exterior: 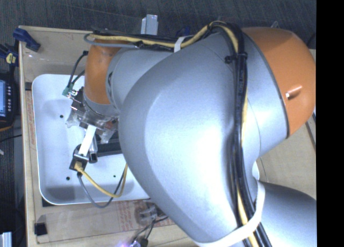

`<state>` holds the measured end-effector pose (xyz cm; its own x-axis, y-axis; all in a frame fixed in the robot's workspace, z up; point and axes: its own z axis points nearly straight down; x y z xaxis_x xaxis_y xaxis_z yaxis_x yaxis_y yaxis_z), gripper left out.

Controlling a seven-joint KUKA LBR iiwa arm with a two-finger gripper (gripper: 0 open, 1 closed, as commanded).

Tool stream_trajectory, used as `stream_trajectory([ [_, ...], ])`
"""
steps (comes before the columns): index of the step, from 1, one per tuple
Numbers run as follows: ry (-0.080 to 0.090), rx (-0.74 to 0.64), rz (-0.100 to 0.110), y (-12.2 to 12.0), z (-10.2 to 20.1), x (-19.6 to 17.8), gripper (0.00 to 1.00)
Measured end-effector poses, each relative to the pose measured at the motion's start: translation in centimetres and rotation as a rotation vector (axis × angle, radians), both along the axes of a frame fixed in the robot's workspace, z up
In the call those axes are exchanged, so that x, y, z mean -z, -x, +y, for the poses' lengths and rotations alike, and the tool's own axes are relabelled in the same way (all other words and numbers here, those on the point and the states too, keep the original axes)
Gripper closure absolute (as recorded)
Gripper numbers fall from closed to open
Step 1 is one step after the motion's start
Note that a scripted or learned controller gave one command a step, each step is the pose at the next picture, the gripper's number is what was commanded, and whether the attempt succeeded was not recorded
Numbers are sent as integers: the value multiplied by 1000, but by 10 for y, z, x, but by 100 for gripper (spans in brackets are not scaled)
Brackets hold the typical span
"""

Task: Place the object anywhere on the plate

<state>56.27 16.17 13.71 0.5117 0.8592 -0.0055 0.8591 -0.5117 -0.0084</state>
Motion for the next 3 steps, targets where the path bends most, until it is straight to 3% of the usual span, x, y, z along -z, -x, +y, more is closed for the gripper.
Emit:
stream_trajectory([
  [1, -2, -6, 5, 1, 1, -9, 100],
  [2, -2, -401, -7, -12, -69, -54, 100],
  [3, -1, -310, -1, 67, -17, 4, 100],
])
